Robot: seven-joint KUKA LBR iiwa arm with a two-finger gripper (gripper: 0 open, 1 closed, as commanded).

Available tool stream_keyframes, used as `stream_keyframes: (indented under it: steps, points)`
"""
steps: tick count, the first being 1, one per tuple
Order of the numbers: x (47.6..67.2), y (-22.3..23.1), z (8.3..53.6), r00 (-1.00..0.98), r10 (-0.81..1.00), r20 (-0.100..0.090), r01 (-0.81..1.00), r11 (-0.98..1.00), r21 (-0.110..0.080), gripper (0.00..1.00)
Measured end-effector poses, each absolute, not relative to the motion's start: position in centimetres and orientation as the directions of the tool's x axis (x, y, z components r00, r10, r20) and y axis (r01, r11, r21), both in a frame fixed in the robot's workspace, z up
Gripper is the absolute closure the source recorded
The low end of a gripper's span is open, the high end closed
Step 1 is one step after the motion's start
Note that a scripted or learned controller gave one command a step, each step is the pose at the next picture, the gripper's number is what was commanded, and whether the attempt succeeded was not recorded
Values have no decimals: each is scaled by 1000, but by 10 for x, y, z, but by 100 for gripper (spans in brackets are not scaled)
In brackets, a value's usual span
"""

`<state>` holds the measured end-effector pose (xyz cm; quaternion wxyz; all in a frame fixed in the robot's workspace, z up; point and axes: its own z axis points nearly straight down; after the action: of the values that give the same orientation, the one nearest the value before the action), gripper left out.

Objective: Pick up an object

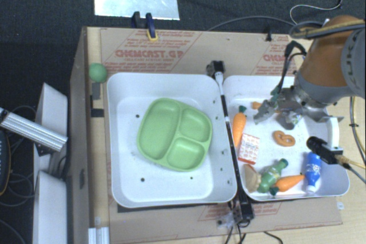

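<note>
The claw point(273, 107) hovers low just left of the pretzel point(283, 138), likely lining up a grasp; its opening I cannot tell; nothing visibly held.

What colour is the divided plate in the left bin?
Light green, clearest in the camera view.

left bin point(123, 180) had open floor only around the green tray point(175, 134) filling its middle. right bin point(342, 183) was crowded: carrots point(238, 127) point(289, 182), card point(249, 148), pretzel point(283, 138), green bottle point(271, 174), blue bottle point(312, 171). arm point(326, 68) blocked its upper half. a small gap lay between card and pretzel.
</note>
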<state>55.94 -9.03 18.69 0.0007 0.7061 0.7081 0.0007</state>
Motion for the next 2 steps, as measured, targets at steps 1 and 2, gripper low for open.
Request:
stream_keyframes:
  steps: [1,2]
  points:
    - [556,-151,84,-1,1000,-1,1000,1,1,0]
    - [625,-162,85,-3,1000,-1,1000,3,3,0]
